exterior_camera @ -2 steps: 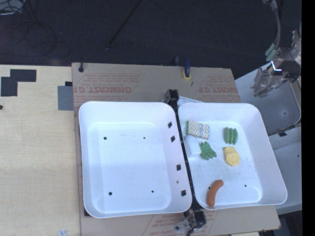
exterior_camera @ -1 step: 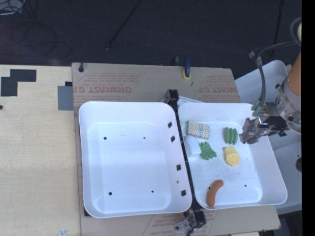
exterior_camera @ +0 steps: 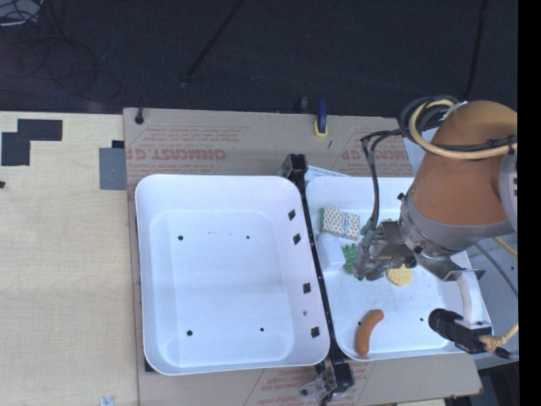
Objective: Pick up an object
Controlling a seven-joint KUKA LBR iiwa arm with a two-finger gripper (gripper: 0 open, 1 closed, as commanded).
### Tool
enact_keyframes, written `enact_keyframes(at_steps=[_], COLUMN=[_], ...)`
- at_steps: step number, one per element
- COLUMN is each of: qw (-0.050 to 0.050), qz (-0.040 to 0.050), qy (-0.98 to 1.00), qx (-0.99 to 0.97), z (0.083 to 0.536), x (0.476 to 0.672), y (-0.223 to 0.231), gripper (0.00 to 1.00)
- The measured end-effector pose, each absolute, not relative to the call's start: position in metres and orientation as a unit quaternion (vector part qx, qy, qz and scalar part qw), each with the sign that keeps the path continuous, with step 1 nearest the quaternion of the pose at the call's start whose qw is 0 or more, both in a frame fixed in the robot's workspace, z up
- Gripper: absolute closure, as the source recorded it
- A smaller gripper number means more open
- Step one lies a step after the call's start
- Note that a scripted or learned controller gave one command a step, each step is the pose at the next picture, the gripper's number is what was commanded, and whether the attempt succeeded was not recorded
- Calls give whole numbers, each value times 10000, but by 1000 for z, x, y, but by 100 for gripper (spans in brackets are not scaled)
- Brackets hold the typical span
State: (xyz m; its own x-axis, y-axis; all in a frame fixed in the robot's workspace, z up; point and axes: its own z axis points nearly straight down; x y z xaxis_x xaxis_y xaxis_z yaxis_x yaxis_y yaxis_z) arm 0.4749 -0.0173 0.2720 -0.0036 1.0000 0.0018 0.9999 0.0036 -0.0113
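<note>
My gripper (exterior_camera: 370,262) is lowered into the right white bin (exterior_camera: 423,332), near its middle. A green leafy object (exterior_camera: 349,255) lies right against its left side, partly hidden by it. Just right of the gripper, a yellow bumpy object (exterior_camera: 400,276) peeks out from under the wrist. A small white packet with a green and orange pattern (exterior_camera: 341,222) lies behind the gripper toward the bin's back left. Near the front wall an orange sausage-shaped object (exterior_camera: 368,331) lies apart from the gripper. Nothing shows clearly between the gripper's tips.
The left white bin (exterior_camera: 161,227) sits beside the right one, their walls meeting at a ridge with black clips (exterior_camera: 306,252). Both bins rest on a cardboard sheet (exterior_camera: 211,146). The bulky orange and grey arm (exterior_camera: 465,184) overhangs the right bin's right half.
</note>
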Motion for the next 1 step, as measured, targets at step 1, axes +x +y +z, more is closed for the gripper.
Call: enact_keyframes(at_steps=[1], qw=[-28], qz=[-34], qy=[-7089], qx=[-7053], z=[383], x=[505], y=[19], gripper=[100])
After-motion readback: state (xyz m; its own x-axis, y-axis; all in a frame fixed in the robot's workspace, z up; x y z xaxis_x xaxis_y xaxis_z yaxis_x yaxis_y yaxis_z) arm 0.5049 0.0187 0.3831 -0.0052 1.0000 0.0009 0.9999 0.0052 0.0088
